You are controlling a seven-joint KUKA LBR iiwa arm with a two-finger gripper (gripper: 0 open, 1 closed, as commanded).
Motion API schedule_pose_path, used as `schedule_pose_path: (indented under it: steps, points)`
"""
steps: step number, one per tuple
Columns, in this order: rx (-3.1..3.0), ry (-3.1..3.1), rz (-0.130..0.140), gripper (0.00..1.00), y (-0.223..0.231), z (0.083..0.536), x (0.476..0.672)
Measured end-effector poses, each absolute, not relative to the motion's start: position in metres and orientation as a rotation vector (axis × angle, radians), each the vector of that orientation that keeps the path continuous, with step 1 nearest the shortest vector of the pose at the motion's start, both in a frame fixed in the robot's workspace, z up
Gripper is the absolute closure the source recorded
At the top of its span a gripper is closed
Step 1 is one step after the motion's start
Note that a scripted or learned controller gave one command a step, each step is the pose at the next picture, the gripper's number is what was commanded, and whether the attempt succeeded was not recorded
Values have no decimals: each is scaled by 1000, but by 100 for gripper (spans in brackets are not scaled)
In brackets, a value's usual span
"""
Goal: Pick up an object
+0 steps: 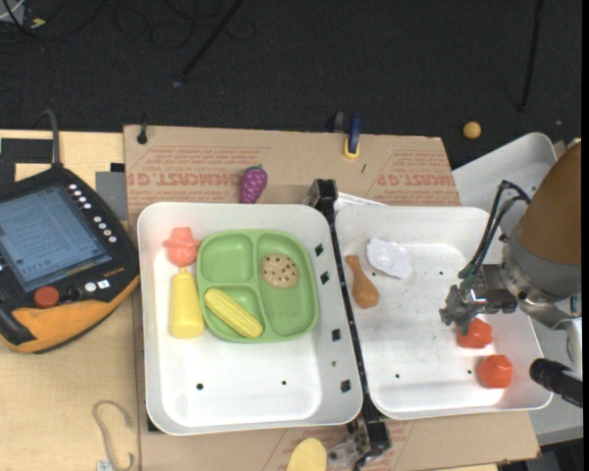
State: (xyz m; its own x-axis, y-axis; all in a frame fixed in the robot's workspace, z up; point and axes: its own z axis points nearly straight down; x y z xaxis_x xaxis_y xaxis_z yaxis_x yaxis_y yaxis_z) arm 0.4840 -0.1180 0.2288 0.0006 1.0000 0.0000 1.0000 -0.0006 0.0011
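The gripper stood low in the right bin, near its right wall, directly above and touching or nearly touching a red tomato-like toy. Whether the jaws were open, closed or gripping the toy could not be determined; the dark mechanism hid the gap, and no object was visibly held between them. A second red-orange toy lay just beside the first, nearer the front right corner. Further left in the same bin lay a brown drumstick-shaped toy and a crumpled white item, both well apart from the gripper. The left bin carried a green divided plate with a cookie in its upper right compartment and a corn cob in its lower compartment; a yellow bottle and a pink toy lay beside the plate's left edge. A purple grape toy rested on the cardboard behind the bins. Judged from this arrangement, the step in hand was the descent or closure on the red toy, which remained on the bin floor. The next move would call for the jaws to close squarely across the round body, then a vertical lift; a rounded, smooth toy could slip sideways if gripped off-centre, and the neighbouring toy left little clearance.
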Motion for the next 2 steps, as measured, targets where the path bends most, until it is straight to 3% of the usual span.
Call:
schedule_pose_path:
  steps: [2]
  points:
    - [2219,2230,-1,100,-6,215,482]
